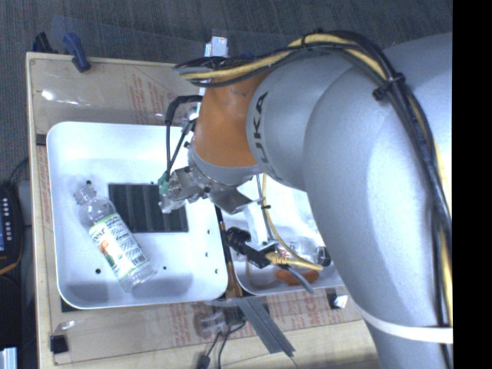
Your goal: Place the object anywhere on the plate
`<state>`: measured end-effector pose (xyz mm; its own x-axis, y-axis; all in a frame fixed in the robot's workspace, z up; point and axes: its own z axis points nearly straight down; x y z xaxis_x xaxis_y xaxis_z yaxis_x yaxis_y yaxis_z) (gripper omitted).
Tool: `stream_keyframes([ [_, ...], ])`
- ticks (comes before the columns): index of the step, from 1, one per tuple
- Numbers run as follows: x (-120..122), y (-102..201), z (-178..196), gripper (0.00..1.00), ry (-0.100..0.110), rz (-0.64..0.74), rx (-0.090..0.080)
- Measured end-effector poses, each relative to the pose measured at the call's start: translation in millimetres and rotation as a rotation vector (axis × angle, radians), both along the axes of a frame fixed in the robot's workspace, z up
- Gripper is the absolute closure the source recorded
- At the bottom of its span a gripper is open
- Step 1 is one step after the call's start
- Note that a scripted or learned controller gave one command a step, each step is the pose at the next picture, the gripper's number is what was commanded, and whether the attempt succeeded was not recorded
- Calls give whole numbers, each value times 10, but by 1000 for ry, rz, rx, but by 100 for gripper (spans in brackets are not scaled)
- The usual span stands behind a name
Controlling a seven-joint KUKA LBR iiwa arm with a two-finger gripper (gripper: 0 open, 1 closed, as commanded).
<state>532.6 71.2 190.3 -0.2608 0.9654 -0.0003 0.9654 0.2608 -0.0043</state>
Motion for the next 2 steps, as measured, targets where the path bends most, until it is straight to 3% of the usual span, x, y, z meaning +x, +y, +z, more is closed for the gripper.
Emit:
stream_keyframes([
  [1,-497,809,806,100,-1,159,2],
  [2,-584,1229,-167,100,4,108,-1],
])
